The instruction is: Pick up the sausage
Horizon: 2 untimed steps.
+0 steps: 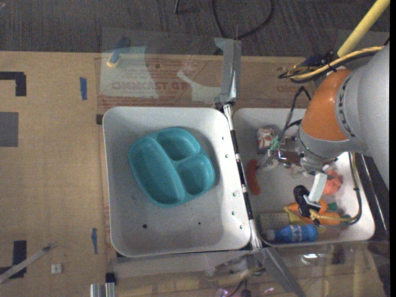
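The sausage (252, 177) is a small red elongated piece lying on the floor of the right bin (272, 193), close to its left wall. My gripper (272, 158) hangs over the same bin, just to the right of the sausage's upper end and slightly beyond it. Nothing is seen held in it. The grey arm with its orange band comes in from the right and covers the bin's upper right part.
A small red, white and green can-like item (266, 137) sits just behind the gripper. A blue bottle (296, 232) and orange and yellow toys (322, 214) lie along the right bin's front; an orange piece (335, 182) lies at right. The left bin (124, 221) holds a teal divided plate (172, 164).
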Each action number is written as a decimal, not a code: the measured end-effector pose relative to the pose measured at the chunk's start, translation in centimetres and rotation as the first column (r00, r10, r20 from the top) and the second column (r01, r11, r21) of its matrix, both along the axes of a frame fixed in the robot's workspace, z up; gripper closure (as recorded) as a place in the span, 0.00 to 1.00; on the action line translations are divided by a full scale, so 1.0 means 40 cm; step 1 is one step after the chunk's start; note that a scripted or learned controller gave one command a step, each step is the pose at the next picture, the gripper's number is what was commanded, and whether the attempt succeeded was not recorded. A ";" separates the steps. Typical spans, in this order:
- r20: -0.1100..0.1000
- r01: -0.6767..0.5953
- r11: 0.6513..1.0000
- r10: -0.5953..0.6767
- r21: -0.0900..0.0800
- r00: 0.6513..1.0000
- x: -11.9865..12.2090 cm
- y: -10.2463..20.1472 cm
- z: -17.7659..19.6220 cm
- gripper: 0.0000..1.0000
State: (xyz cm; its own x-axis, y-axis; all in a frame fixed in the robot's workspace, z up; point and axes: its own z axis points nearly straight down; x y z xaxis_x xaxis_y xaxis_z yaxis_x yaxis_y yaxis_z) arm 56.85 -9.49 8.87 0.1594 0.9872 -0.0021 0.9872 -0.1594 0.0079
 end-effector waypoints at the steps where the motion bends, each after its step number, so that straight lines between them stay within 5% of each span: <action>1: 0.001 -0.037 0.999 0.037 0.001 0.999 -0.013 0.014 0.001 0.00; 2: 0.002 -0.057 0.998 0.057 0.003 0.998 -0.100 0.012 0.001 0.00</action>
State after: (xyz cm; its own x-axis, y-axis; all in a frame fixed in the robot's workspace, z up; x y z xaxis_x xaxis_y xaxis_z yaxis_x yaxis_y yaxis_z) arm 52.84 -9.00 8.92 0.1026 0.9947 0.0016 0.9947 -0.1026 0.0091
